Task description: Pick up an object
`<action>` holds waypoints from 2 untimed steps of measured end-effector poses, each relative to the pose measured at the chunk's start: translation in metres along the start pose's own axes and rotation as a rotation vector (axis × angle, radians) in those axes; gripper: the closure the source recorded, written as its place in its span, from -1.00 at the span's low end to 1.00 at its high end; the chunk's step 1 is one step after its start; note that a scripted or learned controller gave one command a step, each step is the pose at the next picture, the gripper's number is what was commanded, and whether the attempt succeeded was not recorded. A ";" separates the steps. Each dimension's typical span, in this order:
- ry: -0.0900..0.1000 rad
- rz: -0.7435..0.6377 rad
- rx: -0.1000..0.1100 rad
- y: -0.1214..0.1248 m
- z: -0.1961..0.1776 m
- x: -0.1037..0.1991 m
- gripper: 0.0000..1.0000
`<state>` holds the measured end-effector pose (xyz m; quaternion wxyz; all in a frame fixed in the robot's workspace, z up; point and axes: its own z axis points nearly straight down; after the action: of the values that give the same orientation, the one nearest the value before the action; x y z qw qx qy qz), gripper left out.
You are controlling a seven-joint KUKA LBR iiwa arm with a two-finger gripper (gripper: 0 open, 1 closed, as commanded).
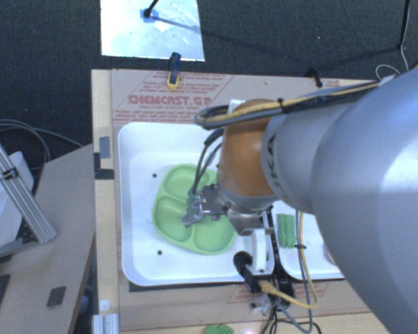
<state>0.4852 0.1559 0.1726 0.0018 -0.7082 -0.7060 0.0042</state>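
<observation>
A light green divided plate (174, 211) lies in the left white bin (136, 158), near its middle. My gripper (195, 213) is low over the plate's right half, its metal tip at the plate's surface. The wrist with its orange band (244, 162) hangs right above and hides the plate's right edge. A small ribbed green piece (285, 229) lies in the right bin (310, 273), just right of the wrist.
The grey arm (355, 179) covers most of the right bin. Cables run down past the bins' front edge (279, 301). A small green thing (219, 329) sits at the bench's front edge. A clamp (173, 72) stands behind the left bin.
</observation>
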 end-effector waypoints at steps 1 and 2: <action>0.000 0.004 -0.012 0.040 -0.012 -0.077 -1.00; 0.000 -0.001 -0.021 0.159 -0.014 -0.135 -1.00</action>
<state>0.6443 0.0209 0.1860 -0.0058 -0.7078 -0.7064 -0.0033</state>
